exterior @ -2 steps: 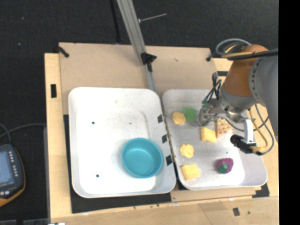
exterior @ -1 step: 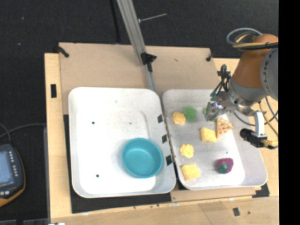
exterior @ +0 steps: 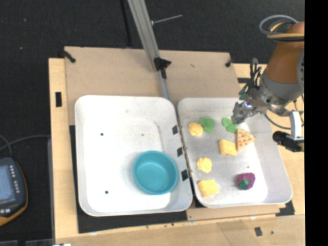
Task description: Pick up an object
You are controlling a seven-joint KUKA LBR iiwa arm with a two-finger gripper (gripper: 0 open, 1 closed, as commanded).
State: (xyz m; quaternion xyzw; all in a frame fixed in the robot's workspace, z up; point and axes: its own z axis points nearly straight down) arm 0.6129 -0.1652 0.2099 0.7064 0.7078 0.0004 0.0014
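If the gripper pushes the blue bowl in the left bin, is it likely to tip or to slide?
The blue bowl looks wide and low, so it would probably slide rather than tip. It looks like thin plastic, likely light. Its smooth rounded rim may slip between narrow fingers.

A single fixed camera looks down from above the bench at a slant, far enough off to take in both shallow white plastic bins, the left bin (exterior: pixel 110 132) and the right bin (exterior: pixel 266 173), side by side near the middle of the frame. The pale wooden bench top (exterior: pixel 123 70) runs beyond them, dark floor (exterior: pixel 61 14) lies further back, and the grey and orange arm (exterior: pixel 284 68) enters from the right.
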